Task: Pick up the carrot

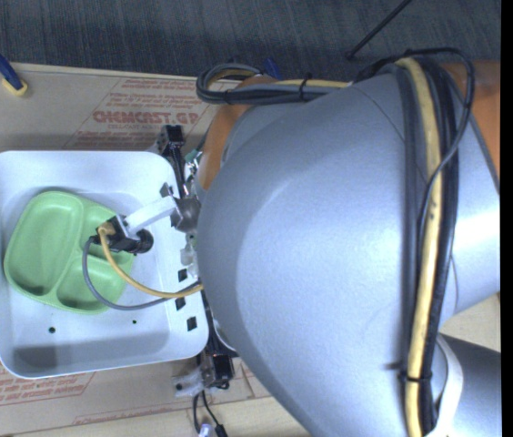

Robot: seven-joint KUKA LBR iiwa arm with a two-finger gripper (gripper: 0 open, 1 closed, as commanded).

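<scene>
My gripper sits low at the right wall of the left white bin, mostly covered by my own large grey arm. A light green divided plate lies in the left half of that bin, just left of the gripper. The arm's body hides the right bin and whatever lies in it.
The left bin's floor shows bare white in front of the plate. A brown cardboard sheet lies under the bins. A blue and yellow clip sits at the far left corner. Cables loop behind the arm.
</scene>
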